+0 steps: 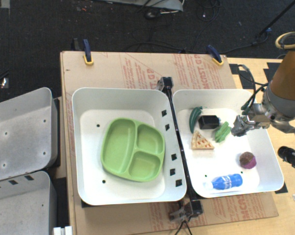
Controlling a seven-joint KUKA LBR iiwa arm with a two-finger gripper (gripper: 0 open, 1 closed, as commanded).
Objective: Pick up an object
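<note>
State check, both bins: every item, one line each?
green divided plate: flat, upright, in left bin
dark green pepper: lying in right bin
black block: lying beside the pepper
light green leafy piece: lying next to gripper
pizza slice: flat
purple item: resting alone
blue bottle: on its side

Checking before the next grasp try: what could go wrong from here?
1. The gripper sits beside a tight cluster: green toy, black block, pepper, pizza slice. A descent may nudge neighbours or catch two at once.
2. The purple ball and blue bottle look round, so they may roll away if touched.
</note>
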